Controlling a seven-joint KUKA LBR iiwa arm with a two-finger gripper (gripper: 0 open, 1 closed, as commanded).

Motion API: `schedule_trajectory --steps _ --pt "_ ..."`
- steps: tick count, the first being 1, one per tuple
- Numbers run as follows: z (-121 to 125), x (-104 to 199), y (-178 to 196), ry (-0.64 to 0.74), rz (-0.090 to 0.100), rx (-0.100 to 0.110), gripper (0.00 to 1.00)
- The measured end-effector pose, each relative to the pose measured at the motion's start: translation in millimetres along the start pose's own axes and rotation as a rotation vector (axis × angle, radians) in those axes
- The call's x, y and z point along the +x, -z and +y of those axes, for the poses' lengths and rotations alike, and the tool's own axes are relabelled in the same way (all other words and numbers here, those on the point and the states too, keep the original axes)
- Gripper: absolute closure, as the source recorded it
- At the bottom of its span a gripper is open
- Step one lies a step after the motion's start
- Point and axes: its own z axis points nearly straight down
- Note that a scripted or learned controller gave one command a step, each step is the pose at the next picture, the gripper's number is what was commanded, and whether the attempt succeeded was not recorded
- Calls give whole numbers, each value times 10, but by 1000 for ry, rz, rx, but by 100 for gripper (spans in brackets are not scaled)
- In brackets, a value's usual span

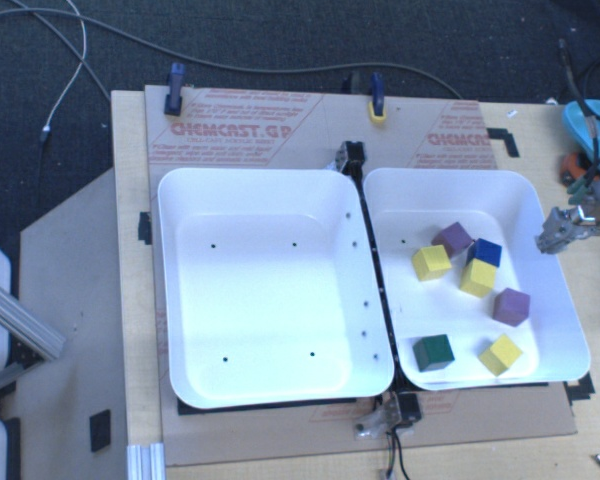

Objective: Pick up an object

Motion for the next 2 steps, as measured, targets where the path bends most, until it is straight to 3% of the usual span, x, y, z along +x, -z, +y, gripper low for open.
schedule_trajectory --steps 2 --pt "194 970 -216 3 2 6 100"
